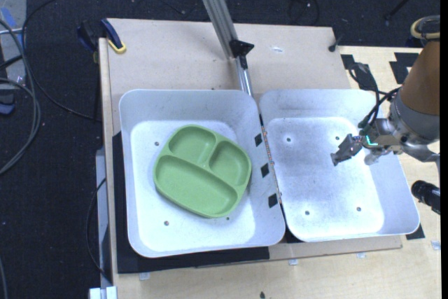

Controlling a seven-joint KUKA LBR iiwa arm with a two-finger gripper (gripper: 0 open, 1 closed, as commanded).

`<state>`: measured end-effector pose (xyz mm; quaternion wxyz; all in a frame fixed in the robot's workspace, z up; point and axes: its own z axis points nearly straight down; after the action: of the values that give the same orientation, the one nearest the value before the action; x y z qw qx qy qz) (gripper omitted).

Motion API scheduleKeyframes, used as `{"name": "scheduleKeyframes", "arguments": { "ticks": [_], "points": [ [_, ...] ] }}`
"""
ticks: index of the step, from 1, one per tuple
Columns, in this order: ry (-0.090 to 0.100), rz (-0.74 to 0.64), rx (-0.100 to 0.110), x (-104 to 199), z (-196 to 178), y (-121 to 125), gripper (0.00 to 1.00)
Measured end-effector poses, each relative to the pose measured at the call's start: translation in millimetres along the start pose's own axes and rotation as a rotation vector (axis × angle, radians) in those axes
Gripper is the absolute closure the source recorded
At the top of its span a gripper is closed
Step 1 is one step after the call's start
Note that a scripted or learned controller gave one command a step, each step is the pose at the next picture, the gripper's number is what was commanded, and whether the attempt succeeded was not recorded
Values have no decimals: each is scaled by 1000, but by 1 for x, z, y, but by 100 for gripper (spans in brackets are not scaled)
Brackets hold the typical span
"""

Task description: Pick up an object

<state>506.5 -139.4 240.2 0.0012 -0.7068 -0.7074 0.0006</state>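
Two shallow white plastic bins stood side by side on the bench, a left bin (140, 171) and a right bin (329, 213). One light green plastic divided plate (202, 170), with three compartments, lay in the left bin. There was one grey robot arm with an orange band (423, 91), carrying one two-finger gripper (344, 150), and one slanted grey metal pole (215, 0) rose behind the bins.

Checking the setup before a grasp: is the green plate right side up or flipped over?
Right side up: the green plate lies flat in the left bin, its three compartments facing upward.
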Motion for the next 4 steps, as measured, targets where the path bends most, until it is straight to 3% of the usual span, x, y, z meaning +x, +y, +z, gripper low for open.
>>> {"name": "scheduleKeyframes", "arguments": {
  "ticks": [1, 3, 4],
  "points": [
    [0, 0, -2, 0, -1, 0, 0],
    [1, 2, 2, 9, 114, -3, 0],
    [-2, 2, -4, 9, 148, -2, 0]
  ]
}}
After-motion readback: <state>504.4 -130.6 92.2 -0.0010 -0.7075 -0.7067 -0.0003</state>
